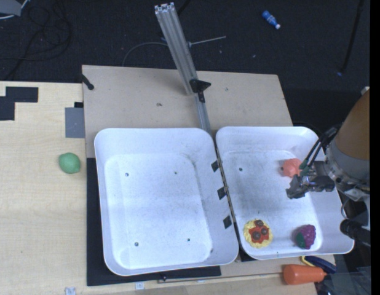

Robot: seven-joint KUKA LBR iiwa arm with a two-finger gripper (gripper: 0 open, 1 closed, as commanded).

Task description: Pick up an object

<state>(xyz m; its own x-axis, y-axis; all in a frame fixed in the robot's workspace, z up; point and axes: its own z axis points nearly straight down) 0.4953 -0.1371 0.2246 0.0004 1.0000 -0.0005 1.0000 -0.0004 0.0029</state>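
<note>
**Mia:** Bins first. Two white ones sit side by side. Where is the pincer (297, 189)?

**Tom:** It hangs over the right bin (264, 141), near that bin's far right side. The grey arm (353, 158) comes in from the right, with its orange part up high.

**Mia:** Is the pincer wide or narrow? Does it hold something?

**Tom:** I cannot tell. It looks dark and blurry, so I can't say.

**Mia:** What is close to it?

**Tom:** An orange-pink toy (290, 167) lies just up and left of the pincer, very near the tip. I cannot tell if they touch.

**Mia:** And lower down?

**Tom:** A purple bunch of grapes (305, 236) sits below the pincer, near the front edge of the same bin. A round yellow toy with red bits (257, 233) sits down and to the left of the pincer, beside the grapes.

**Mia:** What about the other bin?

**Tom:** The left bin (110, 141) is well to the left of the pincer.

**Mia:** Anything outside the bins?

**Tom:** A green ball (69, 163) lies far left of the pincer, on the pale wood table (30, 226). An orange carrot toy (302, 274) lies below the pincer, past the front of the right bin. A tiny blue thing (270, 19) lies far up on the dark floor (85, 29). A metal bar (178, 45) slants up and left of the pincer, behind the bins.
</note>
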